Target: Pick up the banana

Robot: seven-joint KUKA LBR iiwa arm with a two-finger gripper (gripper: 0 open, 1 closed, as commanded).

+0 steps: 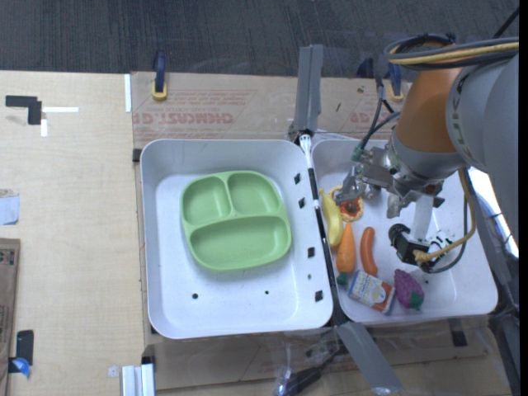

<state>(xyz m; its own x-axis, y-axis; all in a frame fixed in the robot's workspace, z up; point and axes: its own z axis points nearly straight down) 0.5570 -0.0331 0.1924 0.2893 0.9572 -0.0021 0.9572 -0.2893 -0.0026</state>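
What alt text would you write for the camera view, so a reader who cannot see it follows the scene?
A grey and orange robot arm reaches from the right over the right white bin, its tool just above a yellow banana lying by the bin's left wall. Near the banana lie a carrot, a red sausage, a small carton and purple grapes. The left bin holds a green divided plate.

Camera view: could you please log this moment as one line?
gripper: above banana | banana: right bin, unlifted | green plate: left bin

Wooden bench, two white bins
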